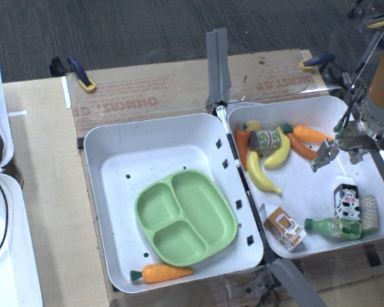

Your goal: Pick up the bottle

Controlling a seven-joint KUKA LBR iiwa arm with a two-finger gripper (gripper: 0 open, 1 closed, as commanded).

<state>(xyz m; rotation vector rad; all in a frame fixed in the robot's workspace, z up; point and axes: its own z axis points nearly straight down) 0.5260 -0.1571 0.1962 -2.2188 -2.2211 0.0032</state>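
Observation:
A green bottle [335,228] lies on its side near the front edge of the right bin [303,187], its neck pointing left. Its base rests against a cow-patterned carton [348,203] and a beige speckled object [368,213]. My gripper [339,155] hovers over the right side of that bin, well behind the bottle and just right of an orange carrot [309,134]. Its fingers [322,157] are spread open with nothing between them.
The back of the right bin holds two bananas [264,169], a small can [268,139] and more carrots. A brown snack box [285,228] lies left of the bottle. The left bin [113,196] holds a green divided plate [185,217] and a carrot [163,272].

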